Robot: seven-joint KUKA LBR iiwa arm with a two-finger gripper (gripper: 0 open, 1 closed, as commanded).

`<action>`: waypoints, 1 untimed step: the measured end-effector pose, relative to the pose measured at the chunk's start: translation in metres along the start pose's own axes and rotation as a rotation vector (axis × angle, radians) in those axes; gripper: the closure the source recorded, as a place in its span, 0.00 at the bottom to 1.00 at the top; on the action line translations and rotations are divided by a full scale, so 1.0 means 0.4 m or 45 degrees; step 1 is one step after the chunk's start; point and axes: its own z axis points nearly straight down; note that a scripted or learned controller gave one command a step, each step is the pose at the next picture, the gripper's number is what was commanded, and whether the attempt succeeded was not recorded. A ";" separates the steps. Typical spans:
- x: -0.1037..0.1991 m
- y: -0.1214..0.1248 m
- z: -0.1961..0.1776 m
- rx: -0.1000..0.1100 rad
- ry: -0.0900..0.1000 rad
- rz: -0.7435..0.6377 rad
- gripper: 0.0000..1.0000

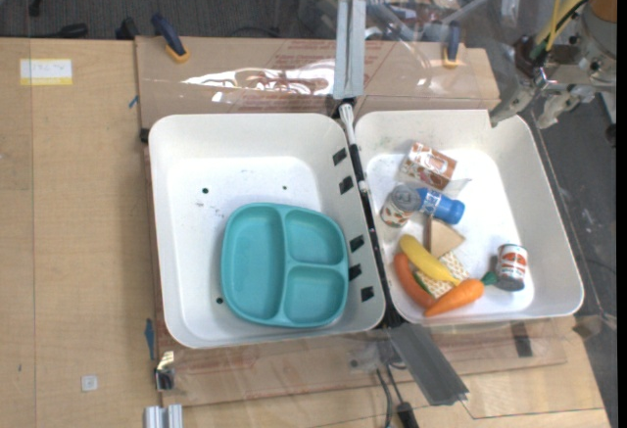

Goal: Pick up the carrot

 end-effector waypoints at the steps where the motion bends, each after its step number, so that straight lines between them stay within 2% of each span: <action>1: -0.073 -0.120 0.452 -0.007 0.001 -0.099 0.00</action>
